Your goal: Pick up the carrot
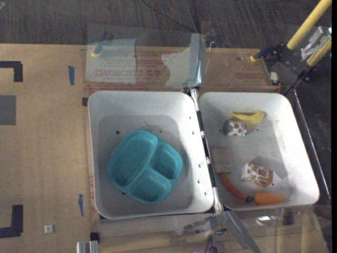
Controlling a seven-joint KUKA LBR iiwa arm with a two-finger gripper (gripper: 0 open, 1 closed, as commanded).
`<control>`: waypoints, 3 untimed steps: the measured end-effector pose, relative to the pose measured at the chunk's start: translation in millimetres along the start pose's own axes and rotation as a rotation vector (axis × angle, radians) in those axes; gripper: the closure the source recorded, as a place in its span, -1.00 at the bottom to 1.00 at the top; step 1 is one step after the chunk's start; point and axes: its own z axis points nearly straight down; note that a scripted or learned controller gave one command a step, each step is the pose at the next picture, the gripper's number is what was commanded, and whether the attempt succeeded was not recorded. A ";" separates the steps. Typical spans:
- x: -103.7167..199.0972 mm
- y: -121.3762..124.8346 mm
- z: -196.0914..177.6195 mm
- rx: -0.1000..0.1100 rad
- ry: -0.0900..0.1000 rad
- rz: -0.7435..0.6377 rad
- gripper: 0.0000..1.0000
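The carrot (269, 198) is a short orange piece lying flat along the front wall of the right bin (301, 146), near its front right corner. Its left end touches a dark red, curved, sausage-like item (232, 186) that runs diagonally up to the left. A small white and orange carton (258, 175) lies just behind the carrot.
The right bin also holds a yellow banana (248, 117), a small carton (236, 128) in front of it, and a brown textured square (221, 160) by the left wall. A teal divided plate (145, 166) fills the middle of the left bin (105, 115). Yellow poles (310, 20) stand at the top right.
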 end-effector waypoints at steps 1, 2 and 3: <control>74.6 5.5 -29.4 -0.001 0.001 0.192 -1.00; 77.2 7.0 -40.9 -0.005 -0.003 0.187 1.00; 239.3 9.1 15.6 0.005 0.004 0.138 1.00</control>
